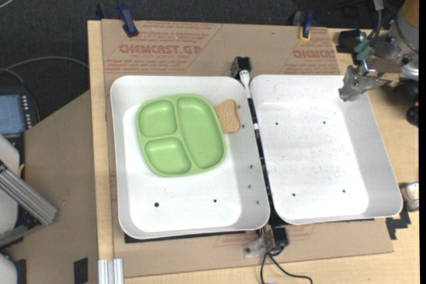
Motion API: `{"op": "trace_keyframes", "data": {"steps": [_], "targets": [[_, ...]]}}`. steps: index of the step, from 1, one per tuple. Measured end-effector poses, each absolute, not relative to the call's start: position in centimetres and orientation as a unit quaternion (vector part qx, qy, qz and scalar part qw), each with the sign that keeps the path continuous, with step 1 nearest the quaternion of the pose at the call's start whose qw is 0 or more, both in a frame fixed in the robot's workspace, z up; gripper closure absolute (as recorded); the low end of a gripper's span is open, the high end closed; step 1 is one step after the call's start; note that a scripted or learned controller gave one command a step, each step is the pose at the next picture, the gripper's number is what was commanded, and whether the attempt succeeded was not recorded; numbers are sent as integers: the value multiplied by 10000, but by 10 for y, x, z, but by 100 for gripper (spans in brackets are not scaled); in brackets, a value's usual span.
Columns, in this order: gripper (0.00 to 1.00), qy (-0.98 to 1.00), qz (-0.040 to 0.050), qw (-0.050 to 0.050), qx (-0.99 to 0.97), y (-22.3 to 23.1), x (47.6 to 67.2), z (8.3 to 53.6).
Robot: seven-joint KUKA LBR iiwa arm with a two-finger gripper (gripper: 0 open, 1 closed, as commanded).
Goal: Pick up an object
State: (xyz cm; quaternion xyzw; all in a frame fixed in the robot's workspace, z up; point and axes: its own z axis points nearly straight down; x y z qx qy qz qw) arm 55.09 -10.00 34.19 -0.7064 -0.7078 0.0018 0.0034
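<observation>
A green divided plate (180, 134) lies in the left bin (180, 209), toward its back. A tan cracker-like piece (228, 116) leans against the plate's right rim. My gripper (351, 89) hangs at the back right corner of the right bin (319, 163), just over its rim, far from the plate and the tan piece. Nothing shows between its fingers.
The two white bins sit side by side on a brown board (166, 46) held by blue clamps (126, 20). A black bracket (241, 66) stands at the back between the bins. Cables run under the front edge.
</observation>
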Motion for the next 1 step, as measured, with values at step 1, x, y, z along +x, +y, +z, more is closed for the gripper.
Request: {"op": "trace_keyframes", "data": {"steps": [1], "targets": [[100,-7108,-16,11,-7034,-12,495,379]]}}
